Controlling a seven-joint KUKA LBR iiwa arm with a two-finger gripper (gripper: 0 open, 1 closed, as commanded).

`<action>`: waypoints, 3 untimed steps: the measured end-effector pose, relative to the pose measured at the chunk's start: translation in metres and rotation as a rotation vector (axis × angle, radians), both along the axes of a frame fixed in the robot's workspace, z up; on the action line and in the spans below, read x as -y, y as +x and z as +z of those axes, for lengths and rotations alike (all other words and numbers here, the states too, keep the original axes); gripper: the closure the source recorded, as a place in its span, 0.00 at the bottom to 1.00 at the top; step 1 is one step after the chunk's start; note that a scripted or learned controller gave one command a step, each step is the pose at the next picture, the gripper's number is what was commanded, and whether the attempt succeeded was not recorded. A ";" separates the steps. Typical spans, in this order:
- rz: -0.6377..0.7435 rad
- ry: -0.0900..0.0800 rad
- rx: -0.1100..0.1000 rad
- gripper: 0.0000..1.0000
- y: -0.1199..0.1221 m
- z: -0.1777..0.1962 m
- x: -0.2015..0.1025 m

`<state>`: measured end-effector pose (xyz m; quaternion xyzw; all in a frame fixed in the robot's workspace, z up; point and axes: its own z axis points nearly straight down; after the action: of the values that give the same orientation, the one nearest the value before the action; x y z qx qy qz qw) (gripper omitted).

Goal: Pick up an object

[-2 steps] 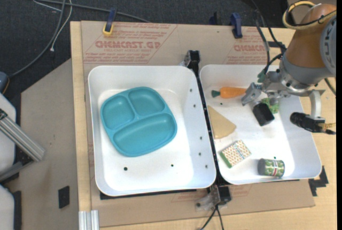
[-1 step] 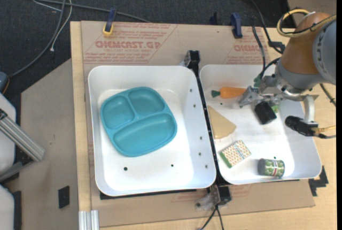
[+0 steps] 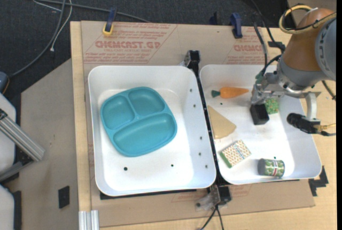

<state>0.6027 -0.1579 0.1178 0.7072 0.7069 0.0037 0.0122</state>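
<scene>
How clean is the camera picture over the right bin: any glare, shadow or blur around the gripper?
Camera view: even, soft light, no strong glare on the right bin; the gripper casts a small dark shadow; the carrot and the can look reasonably sharp.

Green object (image 3: 273, 105) beside orange carrot (image 3: 233, 92)

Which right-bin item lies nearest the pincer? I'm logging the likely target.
The carrot, orange with a green tip, just left of the pincer; wedge, patterned block and can lie farther.
</scene>
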 end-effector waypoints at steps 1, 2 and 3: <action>0.002 0.011 -0.018 1.00 0.000 0.057 -0.010; 0.002 0.011 -0.019 1.00 0.001 0.099 -0.008; 0.002 0.011 -0.019 1.00 0.002 0.137 -0.009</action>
<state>0.6044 -0.1494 0.2552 0.7066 0.7076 0.0010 0.0013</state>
